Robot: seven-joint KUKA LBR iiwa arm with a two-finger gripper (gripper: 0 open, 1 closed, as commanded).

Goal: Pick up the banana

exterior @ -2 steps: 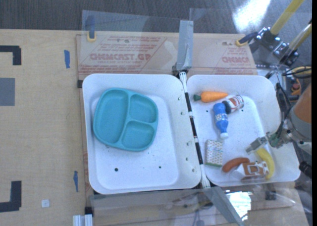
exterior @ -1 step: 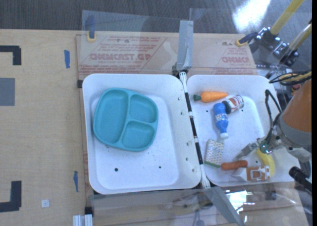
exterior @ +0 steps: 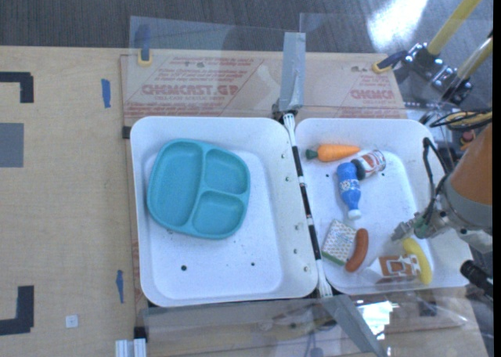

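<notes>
The yellow banana (exterior: 419,261) lies in the front right corner of the right bin (exterior: 407,144), with one end pointing toward the bin's middle. An orange and white carton (exterior: 394,267) lies against its left side. My gripper (exterior: 412,229) hangs just behind the banana's far end, close above the bin floor. The arm's orange band (exterior: 477,175) shows at the right edge. Nothing is visibly held.
The right bin also holds a carrot (exterior: 338,152), a blue bottle (exterior: 349,189), a red and white can (exterior: 371,163), a sausage (exterior: 358,249) and a green-patterned packet (exterior: 338,242). A teal divided plate (exterior: 198,189) lies in the left bin (exterior: 156,277).
</notes>
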